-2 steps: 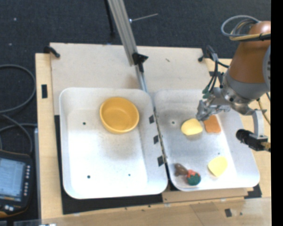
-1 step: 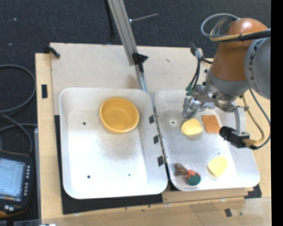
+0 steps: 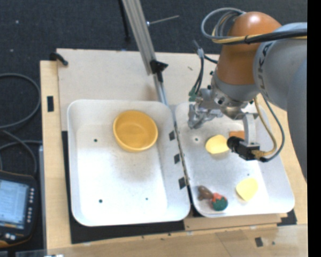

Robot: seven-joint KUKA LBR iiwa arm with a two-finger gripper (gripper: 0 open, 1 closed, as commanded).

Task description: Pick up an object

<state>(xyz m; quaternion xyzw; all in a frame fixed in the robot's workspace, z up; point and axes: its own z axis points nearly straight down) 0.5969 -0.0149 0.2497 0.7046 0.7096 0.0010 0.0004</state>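
Counter (image 3: 96,74): pale board, carrying two shallow white bins side by side so that items are staying corralled within my reach.

My arm (image 3: 278,58): grey with an orange band, reaching in from the right and hanging over the upper part of the right bin (image 3: 273,197).

Left bin (image 3: 85,197): holding one yellow bowl (image 3: 135,130), sitting upright, mouth facing up, near the bin's upper middle.

My end effector (image 3: 195,119): pointing down at the right bin's upper left corner, close to the divide between bins. I cannot tell how far it is open, and nothing is showing in its grasp.

Yellow rounded piece (image 3: 218,144): the nearest candidate, I am judging; lying flat just beside my end effector, toward the bin's middle, its long axis running roughly left to right.

Yellow wedge (image 3: 247,189): lying lower right, long axis tilting up toward the right.

Small brown, red and green cluster (image 3: 213,198): resting at the bin's lower edge, too small to identify.
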